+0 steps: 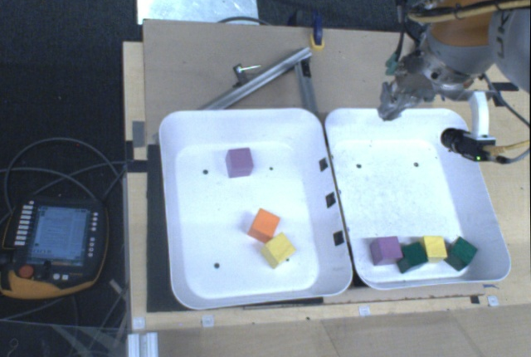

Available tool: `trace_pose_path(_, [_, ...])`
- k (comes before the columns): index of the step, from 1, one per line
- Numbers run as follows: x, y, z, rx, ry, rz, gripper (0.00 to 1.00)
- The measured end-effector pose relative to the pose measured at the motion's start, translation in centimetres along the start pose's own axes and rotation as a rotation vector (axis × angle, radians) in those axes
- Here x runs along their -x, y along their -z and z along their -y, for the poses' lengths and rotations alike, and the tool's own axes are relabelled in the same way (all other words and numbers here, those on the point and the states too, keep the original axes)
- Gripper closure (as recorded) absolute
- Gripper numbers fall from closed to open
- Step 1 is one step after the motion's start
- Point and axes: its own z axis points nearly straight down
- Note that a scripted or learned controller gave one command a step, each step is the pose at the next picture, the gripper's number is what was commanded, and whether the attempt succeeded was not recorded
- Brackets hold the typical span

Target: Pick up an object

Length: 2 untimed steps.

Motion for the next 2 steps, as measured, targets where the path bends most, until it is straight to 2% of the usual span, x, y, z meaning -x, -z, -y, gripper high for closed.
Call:
trace_pose_path(1, [-4.3,-0.5,2.8,-0.002,0.000,0.000,1.00])
trace_pose_path(2, [-10.3,-0.6,4.9,-0.003,0.002,-0.001,1.00])
